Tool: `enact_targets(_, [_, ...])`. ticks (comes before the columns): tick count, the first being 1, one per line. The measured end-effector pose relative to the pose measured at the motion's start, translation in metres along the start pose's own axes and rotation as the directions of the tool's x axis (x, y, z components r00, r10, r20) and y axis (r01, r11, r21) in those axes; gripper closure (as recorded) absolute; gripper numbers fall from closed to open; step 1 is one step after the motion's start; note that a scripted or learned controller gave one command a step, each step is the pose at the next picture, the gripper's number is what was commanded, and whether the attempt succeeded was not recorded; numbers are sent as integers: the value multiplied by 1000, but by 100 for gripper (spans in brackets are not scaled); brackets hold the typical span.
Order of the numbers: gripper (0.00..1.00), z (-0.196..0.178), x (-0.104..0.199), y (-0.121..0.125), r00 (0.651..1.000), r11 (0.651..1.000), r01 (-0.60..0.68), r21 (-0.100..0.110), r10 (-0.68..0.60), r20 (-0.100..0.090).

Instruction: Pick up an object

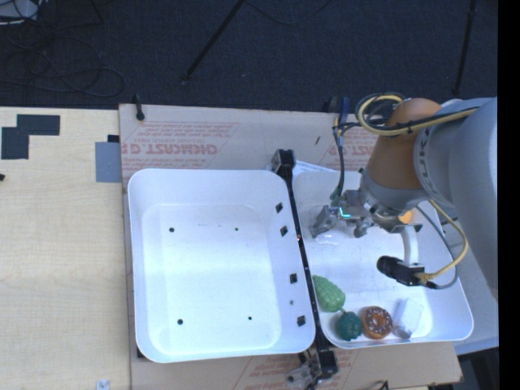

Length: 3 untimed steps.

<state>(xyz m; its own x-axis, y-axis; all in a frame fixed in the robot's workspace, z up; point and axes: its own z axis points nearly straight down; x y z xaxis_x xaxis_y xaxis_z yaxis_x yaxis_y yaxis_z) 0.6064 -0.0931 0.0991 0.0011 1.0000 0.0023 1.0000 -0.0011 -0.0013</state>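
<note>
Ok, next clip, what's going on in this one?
A grey robot arm reaches in from the right over the right bin, its gripper low near the bin's upper left part. Nothing is visibly between its fingers. The objects sit clustered along the bin's near edge: a light green lump, a dark teal ball, a brown doughnut-like ring and a white block. The left bin sits alongside.

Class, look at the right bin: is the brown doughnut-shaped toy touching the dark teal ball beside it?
Touching. In the camera view the doughnut-shaped toy and the teal ball sit edge to edge near the right bin's front wall, with no white floor between them.
</note>
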Motion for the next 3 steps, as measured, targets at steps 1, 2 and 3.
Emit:
enact_targets(1, [0, -56, -68, 21, 1000, 1000, -2, -6, 2, 7])
enact_targets(2, [0, 14, -29, 35, 1000, 1000, 3, 1, -3, 0])
enact_targets(3, [0, 10, -30, 35, 1000, 1000, 4, -1, -4, 2])
